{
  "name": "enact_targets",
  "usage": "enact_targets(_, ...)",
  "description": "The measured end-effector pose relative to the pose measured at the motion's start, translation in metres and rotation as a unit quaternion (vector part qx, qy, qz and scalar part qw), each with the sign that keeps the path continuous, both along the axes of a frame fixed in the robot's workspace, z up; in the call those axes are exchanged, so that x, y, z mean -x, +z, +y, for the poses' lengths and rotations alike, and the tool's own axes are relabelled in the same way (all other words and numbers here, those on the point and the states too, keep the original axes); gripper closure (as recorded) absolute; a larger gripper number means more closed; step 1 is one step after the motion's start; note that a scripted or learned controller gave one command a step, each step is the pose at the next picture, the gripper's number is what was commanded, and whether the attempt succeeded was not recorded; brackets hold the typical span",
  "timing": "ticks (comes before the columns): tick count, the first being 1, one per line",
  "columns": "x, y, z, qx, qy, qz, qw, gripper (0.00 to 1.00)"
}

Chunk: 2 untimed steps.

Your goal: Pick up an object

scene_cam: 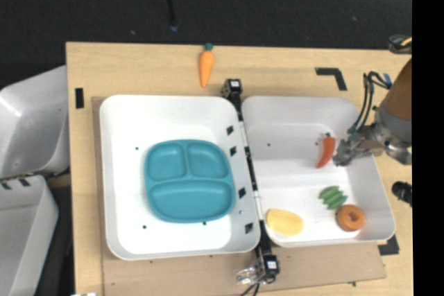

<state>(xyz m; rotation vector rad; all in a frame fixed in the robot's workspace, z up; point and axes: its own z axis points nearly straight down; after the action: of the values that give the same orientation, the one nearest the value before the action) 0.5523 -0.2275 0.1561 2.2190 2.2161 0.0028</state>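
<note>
Camera view: hand [345,153] beside chilli [325,151], right bin [291,107].

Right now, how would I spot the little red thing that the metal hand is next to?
Find the right-hand white bin of the two on the bench. Near its right wall the robot's hand reaches in, and just left of it lies a small red chilli pepper, standing roughly upright in the view. It is the only red, slim piece there; its neighbours are a green pod, a brown doughnut and a yellow lump.
</note>
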Motion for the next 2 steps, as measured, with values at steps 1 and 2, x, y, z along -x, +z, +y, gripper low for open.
enact_targets(1, -0.003, 0.061, 0.007, 0.0002, 0.002, -0.001, 1.0000, 1.00)
enact_targets(2, -0.004, 0.085, 0.005, -0.0004, 0.003, 0.000, 1.0000, 1.00)
